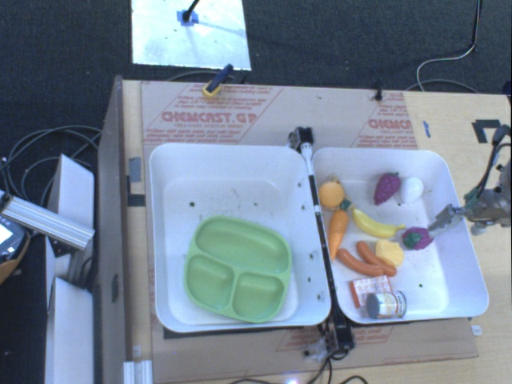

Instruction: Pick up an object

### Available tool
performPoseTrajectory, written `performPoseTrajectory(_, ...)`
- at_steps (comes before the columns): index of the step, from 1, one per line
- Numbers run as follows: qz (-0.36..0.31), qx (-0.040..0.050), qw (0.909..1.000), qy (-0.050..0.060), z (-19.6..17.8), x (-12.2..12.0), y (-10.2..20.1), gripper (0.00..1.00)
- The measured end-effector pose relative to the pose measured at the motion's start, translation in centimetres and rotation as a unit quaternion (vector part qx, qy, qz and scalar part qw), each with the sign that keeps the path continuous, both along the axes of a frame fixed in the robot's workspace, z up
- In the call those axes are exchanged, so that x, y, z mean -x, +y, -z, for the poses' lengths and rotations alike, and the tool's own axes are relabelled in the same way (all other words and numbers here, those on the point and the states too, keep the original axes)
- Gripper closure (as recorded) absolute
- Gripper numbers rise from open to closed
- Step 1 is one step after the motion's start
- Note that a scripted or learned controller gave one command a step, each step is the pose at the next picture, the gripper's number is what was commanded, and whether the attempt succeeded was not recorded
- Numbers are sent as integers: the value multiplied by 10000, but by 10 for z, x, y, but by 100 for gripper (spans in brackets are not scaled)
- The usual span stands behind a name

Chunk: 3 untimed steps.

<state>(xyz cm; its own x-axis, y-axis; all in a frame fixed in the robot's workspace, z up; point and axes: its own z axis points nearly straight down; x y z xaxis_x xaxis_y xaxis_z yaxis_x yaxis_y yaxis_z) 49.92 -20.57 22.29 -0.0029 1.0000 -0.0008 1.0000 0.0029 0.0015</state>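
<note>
From above, the bench carries two shallow white plastic bins side by side. The left bin (172, 182) holds just a pale green plastic plate with three compartments (238, 268), lying flat toward the near side. The right bin (460, 206) has all the toy food, and it sits bunched in the left and middle of the tray, which leaves the right side bare for the arm to come in.

At the far end are a round orange fruit (331, 192), a purple bunch of grapes (387, 187) and a white egg-like ball (411, 189), the grapes and ball touching. Nearer lie an orange carrot (338, 230), a yellow banana (376, 225), a yellow cheese-like block (390, 252), two reddish sausages (366, 258) and a small tin lying on its side with a red-and-white label (379, 303).

The metal two-finger gripper (446, 216) reaches in low from the right edge, its tip pointing at a small purple fruit with a green top (417, 238), close beside it. Whether the claw is spread or closed I cannot tell; nothing is visibly held. That purple fruit looks like the likeliest target, being the outermost piece on the arm's side.
</note>
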Motion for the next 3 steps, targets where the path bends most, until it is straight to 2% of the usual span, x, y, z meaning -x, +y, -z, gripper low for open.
performPoseTrajectory(1, -2, -8, 10000, 8, 80, 13, 75, 0)
performPoseTrajectory(2, 4, 21, 10000, -75, 134, -29, 121, 0)
performPoseTrajectory(3, 8, 30, 9999, -100, 122, -31, 120, 100)
